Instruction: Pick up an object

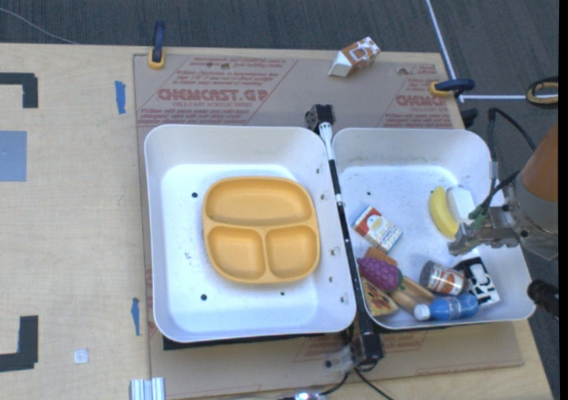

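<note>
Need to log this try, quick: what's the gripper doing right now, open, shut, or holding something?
Gripper: over the right bin beside the banana; open or shut cannot be told.

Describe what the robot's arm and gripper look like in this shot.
At the view's right edge, the arm shows an orange band over grey. The gripper is a small grey metal assembly with thin dark cables running up from it.
</note>
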Robot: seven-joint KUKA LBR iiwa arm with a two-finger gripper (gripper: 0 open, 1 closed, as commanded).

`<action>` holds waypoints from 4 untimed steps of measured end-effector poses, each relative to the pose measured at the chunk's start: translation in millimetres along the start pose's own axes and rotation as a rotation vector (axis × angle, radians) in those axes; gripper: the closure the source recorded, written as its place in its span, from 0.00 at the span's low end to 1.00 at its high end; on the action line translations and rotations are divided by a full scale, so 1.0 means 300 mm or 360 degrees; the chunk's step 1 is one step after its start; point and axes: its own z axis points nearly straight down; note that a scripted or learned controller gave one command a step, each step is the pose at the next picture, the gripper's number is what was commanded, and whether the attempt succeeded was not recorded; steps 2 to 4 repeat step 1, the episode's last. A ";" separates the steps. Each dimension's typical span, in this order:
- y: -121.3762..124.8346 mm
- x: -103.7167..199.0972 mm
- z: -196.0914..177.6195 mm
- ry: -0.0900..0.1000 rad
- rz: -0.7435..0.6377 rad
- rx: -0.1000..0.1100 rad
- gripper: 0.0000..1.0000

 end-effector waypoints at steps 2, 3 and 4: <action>0.104 0.447 -0.077 0.0004 -0.0004 0.0001 1.00; 0.104 0.447 -0.077 0.0004 -0.0004 0.0001 1.00; 0.104 0.447 -0.077 0.0004 -0.0004 0.0001 1.00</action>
